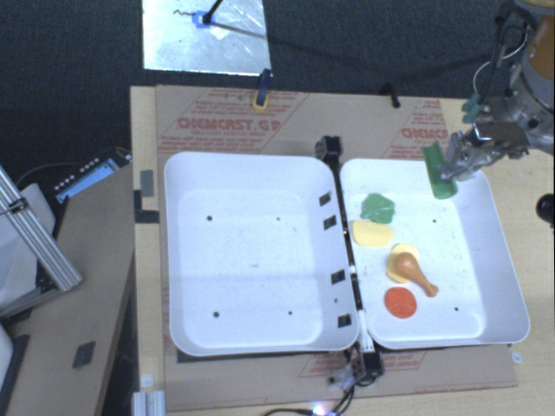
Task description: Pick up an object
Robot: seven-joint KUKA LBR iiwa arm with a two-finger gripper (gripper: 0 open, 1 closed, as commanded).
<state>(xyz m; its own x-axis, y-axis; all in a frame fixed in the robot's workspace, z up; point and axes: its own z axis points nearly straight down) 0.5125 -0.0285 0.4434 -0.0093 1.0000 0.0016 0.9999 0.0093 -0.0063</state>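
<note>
A green block (437,172) sits pinched between the fingers of the gripper (451,173) at the upper right of the frame, above the right bin (499,258). Below lie a green leafy piece (377,206), yellow slab (373,234), drumstick (410,269) (orange-tipped) and red disc (400,302).

Robot arm (533,63), upper right of the camera view: a bulky grey metal body with an orange band near the top edge of the frame. Thin dark cables (503,55) loop loosely down its left side. A teal-green fitting (473,107) sits on the wrist housing, above a silver-grey gripper (451,173) assembled from pale, angular metal blocks with darker shadowed joints between them.
</note>
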